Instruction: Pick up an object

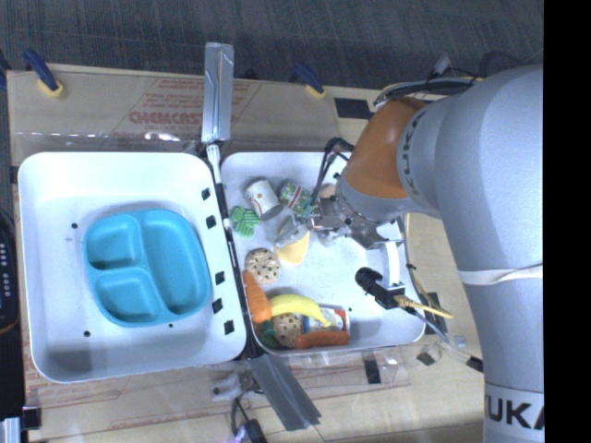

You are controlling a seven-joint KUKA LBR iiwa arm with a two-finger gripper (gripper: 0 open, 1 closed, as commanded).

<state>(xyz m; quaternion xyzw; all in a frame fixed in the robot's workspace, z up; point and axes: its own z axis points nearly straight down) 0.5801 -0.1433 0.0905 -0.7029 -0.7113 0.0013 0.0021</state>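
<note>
- The pincer (309, 215) hangs low in the right bin (328, 273), just behind the yellow wedge (294, 247), on the far side from the camera. I cannot tell if it is spread or pressed together, and nothing is seen pinched in it.
- The task names no certain object. The nearest candidates are the yellow wedge and the patterned can (294, 195), which is behind the wedge and close to the pincer.
- Risk: the can looks round, so I think it may roll away if it is touched from one side.
- Risk: a white cup (261, 195) and a green piece (243, 220) are behind and to the left of the wedge. A wide approach could push them, or catch two things at once.
- Risk: the wedge lies low, so the pincer may close above it and come up with nothing.
- A cookie (262, 264), a carrot (256, 295) and a banana (300, 305) lie in front of the wedge.
- The bin floor is white and smooth. It is bare to the right of the wedge.
- Far left of the wedge, the left bin (55, 247) bears a blue tray (143, 266).
- Both bins stand on a brownish desk (111, 109), with a dark floor (111, 17) behind it.
</note>
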